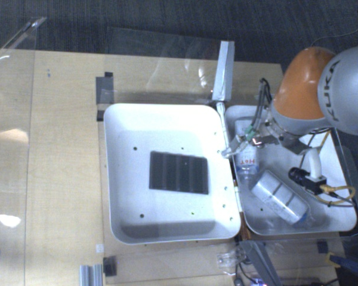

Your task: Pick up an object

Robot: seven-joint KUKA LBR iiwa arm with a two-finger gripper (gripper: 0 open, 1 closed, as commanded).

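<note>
Currently reaching in from the right with the grey, orange-banded arm [310, 94], gripper [250, 140] low in the right bin [339, 216], close to its left wall. Poised right over a clear plastic bottle [247, 162] with a red-printed label; touching or not, impossible to confirm. Spread or pressed together: cannot tell from this angle. Just beside the bottle, a silvery wrapped packet [278, 198] lying at a slant. Over in the left bin [116, 159], a dark ribbed rectangle [179, 173] lying flat.
</note>
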